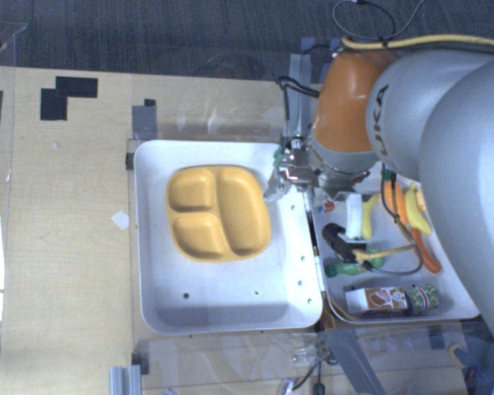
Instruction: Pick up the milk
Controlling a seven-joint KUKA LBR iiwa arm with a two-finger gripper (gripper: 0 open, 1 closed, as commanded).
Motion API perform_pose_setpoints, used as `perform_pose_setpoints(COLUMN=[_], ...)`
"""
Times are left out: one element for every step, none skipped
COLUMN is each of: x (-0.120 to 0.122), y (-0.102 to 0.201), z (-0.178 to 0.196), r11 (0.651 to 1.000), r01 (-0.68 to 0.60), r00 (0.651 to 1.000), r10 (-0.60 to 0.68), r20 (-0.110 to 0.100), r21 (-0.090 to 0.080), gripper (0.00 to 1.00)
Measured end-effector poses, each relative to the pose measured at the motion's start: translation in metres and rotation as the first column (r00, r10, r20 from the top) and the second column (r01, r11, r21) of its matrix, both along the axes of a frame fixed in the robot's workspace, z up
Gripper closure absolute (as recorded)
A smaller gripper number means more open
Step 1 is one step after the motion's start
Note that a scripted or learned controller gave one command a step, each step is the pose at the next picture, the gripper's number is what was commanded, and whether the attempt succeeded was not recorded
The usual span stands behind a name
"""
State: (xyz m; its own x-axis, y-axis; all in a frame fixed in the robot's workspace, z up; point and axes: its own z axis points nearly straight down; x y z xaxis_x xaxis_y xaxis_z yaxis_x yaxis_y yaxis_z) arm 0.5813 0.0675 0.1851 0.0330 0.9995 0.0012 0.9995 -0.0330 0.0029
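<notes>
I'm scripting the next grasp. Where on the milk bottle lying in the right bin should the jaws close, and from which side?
Probably the milk at mid-body, from above. It lies flat along the right bin's front edge, long axis left-right, so the jaws should close across its narrow width. The front wall sits close, leaving little room for that jaw.

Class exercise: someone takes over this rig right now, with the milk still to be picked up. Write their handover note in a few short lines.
Gripper: above the divide between the two bins, beside the yellow divided plate; nothing seen in it.
Things: plate in the left bin; bottle lying flat at the right bin's near edge, possibly the milk, label unreadable.
Done: no pick seen.
Left: find, grasp and lift the milk.
</notes>
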Motion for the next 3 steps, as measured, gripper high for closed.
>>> perform_pose_setpoints(x=[0.055, 0.056, 0.033], y=[0.046, 0.048, 0.093], z=[-0.023, -0.011, 0.032], r11=[0.973, 0.976, 0.962], r01=[0.231, 0.220, 0.275], r00=[0.973, 0.976, 0.962], r10=[-0.231, -0.220, -0.275], r20=[0.000, 0.004, 0.001], r21=[0.000, 0.000, 0.001], gripper=[0.00, 1.00, 1.00])
